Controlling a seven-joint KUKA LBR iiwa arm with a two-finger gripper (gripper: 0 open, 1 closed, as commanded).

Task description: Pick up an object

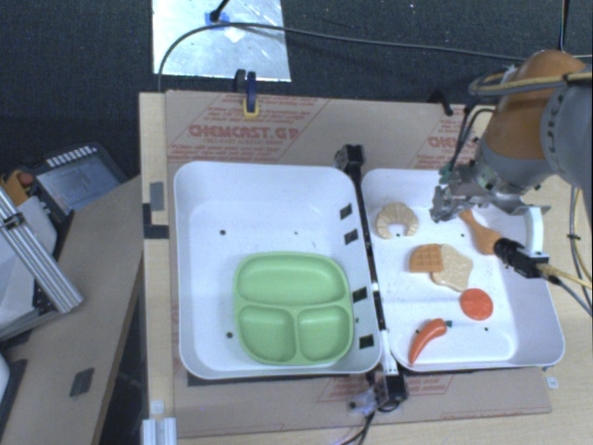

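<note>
**White bins, arm low over the right one**

Green divided tray lies in the left bin. The right bin holds a croissant, a waffle touching a pale slice of bread, a red tomato slice, an orange pepper and a wooden spoon. The gripper hangs near the bin's far edge, between croissant and spoon; whether it is wide or narrow cannot be told, and nothing shows in its grasp.
</note>
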